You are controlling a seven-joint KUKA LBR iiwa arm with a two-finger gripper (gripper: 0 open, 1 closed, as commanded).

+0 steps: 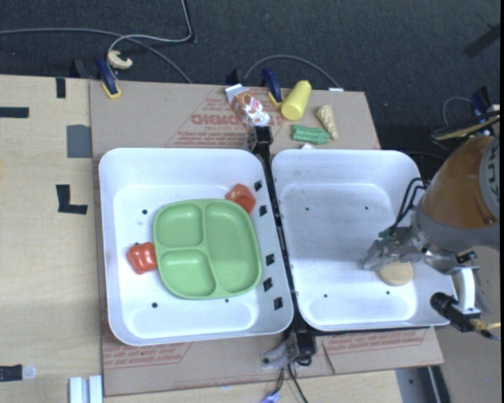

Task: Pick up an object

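Arm [466,196]: enters from 3 o'clock, over right bin [319,175].
Fingers [386,254]: low in the bin; state cannot tell.
Bun [396,273]: tan, roundish, long axis 9–3 o'clock, touching the fingers at their 5 o'clock.
Left bin [122,175]: green tray [208,248], two red pieces [142,258].

The bench is seen from a single fixed camera mounted overhead, angled down at a slant so that both white bins are taken in side by side: the left bin [118,225] and the right bin [353,175]. The far side of the bench, with its dark floor and cables [151,32], is placed at the top of the frame. The arm [466,196] is caught entering from the right. The whole bench width is covered from a moderate distance.
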